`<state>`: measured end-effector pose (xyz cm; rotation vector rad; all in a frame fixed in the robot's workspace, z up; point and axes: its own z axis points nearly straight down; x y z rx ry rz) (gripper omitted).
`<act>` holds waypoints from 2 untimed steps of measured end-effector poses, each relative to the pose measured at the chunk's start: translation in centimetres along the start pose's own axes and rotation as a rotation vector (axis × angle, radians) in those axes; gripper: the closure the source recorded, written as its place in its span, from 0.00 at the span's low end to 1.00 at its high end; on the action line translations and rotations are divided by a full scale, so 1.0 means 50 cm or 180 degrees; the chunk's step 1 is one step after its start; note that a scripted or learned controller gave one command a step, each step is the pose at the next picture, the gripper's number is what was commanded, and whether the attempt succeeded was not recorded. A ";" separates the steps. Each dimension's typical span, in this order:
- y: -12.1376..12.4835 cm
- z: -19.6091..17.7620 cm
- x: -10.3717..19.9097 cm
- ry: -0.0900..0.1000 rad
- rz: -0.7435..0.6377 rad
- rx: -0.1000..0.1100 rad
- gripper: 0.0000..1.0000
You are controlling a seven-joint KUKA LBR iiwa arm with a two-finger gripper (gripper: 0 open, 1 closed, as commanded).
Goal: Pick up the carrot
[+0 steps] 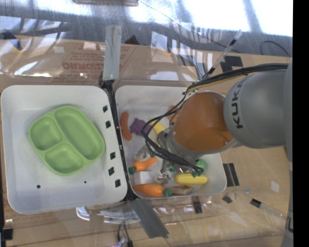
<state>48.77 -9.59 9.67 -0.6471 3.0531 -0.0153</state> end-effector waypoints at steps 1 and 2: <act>0.004 0.007 -0.013 0.0044 -0.0384 -0.0040 0.00; 0.004 -0.014 -0.019 0.0029 -0.0406 -0.0031 1.00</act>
